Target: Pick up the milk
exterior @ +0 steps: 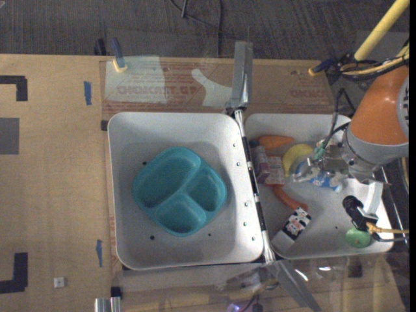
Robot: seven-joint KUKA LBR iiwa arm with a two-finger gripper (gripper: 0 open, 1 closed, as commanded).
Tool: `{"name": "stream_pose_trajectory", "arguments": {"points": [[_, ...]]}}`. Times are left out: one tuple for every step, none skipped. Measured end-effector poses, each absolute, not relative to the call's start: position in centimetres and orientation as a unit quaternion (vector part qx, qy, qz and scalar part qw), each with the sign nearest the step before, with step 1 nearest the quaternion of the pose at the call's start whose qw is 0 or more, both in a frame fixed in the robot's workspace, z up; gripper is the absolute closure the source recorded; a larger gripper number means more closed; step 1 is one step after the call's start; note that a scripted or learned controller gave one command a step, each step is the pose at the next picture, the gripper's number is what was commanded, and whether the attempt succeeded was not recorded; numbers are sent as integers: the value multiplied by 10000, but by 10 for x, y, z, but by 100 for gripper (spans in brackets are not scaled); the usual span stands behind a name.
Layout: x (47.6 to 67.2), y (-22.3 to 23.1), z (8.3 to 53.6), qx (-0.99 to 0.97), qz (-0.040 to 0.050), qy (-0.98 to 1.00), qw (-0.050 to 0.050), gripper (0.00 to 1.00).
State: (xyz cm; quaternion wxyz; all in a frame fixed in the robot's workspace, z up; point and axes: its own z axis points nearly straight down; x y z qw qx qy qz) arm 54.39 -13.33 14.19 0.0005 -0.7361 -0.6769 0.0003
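Note:
The milk [296,224] is a small white carton with black cow spots. It lies tilted near the front left corner of the right bin [325,249]. My gripper [313,169] hangs over the middle of that bin, beyond the carton and a little to its right, apart from it. It sits next to a yellow fruit [296,155], with a blue and white item [327,182] just below it.
The right bin also holds an orange piece [276,140] at the back, a pale packet [267,168] by the divider, an orange-red stick [288,199] and a green ball [356,238] at the front right. A teal divided plate [179,190] lies in the left bin [130,135].

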Motion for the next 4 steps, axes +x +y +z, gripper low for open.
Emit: {"name": "stream_pose_trajectory", "arguments": {"points": [[493, -123, 91, -5704, -48, -8213, -85, 0], [493, -125, 100, -5725, -53, -8198, -92, 100], [480, -131, 112, -4634, -6, -8861, -19, 100], [497, -73, 184, -7744, 5, -6327, 0, 100]]}}
